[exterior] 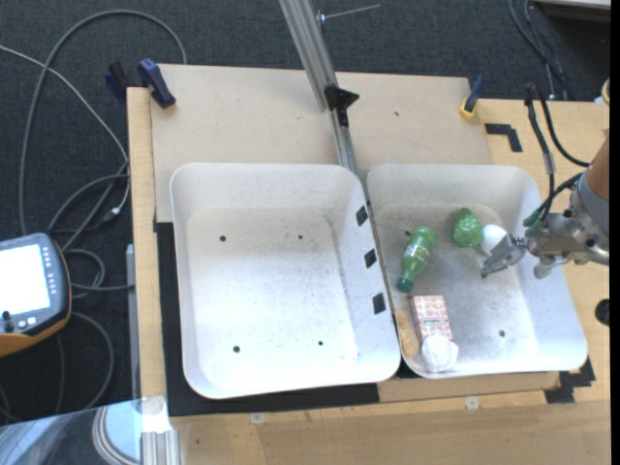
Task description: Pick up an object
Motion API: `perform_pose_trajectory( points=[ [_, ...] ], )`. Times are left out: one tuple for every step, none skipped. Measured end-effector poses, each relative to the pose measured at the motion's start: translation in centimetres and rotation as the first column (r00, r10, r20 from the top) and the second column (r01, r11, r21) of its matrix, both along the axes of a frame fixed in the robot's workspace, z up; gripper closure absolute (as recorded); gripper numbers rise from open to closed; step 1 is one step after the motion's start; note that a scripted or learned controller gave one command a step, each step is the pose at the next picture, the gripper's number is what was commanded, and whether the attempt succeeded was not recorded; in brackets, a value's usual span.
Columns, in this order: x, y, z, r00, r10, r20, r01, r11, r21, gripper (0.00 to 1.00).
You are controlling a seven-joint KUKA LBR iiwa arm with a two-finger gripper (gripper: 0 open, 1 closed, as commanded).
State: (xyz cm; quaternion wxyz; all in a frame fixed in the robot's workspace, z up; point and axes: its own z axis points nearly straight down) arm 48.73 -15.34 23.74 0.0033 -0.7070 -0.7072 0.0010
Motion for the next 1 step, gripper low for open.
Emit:
perform_pose_trajectory(
  points=[
    [-0.29, 0.84, -4.58, 1.000, 0.000, -0.002, 0.000, 1.000, 0.001, 0.00]
  ],
)
